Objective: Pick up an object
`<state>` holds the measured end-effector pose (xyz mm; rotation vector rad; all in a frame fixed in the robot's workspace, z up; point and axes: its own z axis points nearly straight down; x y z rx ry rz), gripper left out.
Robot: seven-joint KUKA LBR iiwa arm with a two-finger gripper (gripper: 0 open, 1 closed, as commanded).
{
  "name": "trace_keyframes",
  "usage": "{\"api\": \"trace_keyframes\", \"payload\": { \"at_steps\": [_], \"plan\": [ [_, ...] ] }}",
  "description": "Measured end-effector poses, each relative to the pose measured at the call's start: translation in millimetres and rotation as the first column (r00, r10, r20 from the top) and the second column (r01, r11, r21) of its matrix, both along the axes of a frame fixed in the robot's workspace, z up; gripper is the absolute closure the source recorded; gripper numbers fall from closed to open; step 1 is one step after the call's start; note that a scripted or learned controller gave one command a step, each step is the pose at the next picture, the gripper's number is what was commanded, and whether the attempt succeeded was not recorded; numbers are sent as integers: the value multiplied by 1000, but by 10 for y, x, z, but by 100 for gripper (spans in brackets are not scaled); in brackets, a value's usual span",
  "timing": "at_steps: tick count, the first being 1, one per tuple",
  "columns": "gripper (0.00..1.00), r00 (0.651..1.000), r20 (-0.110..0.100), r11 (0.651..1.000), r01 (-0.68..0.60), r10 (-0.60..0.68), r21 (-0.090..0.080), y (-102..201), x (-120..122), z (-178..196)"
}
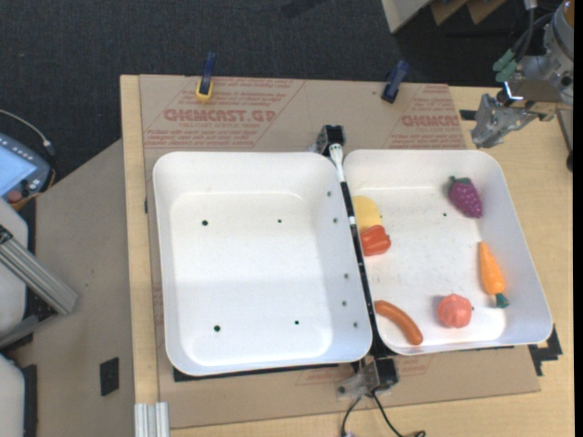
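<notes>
Gripper (489, 127) hangs beyond the right bin's (510, 330) far corner, holding nothing, finger spread unclear; inside lie purple grapes (465, 197), carrot (491, 272), sausage (399, 321).

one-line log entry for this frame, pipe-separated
phase: pre-grasp | gripper: above right bin's far right corner, nothing held | right bin: grapes, carrot, sausage, red pepper | no contact
</notes>
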<state>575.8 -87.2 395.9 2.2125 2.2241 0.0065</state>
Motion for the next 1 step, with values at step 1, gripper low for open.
{"api": "trace_keyframes", "payload": {
  "at_steps": [1],
  "plan": [
    [100, 1000, 4, 1000, -1, 1, 1, 424, -230, 587]
  ]
}}
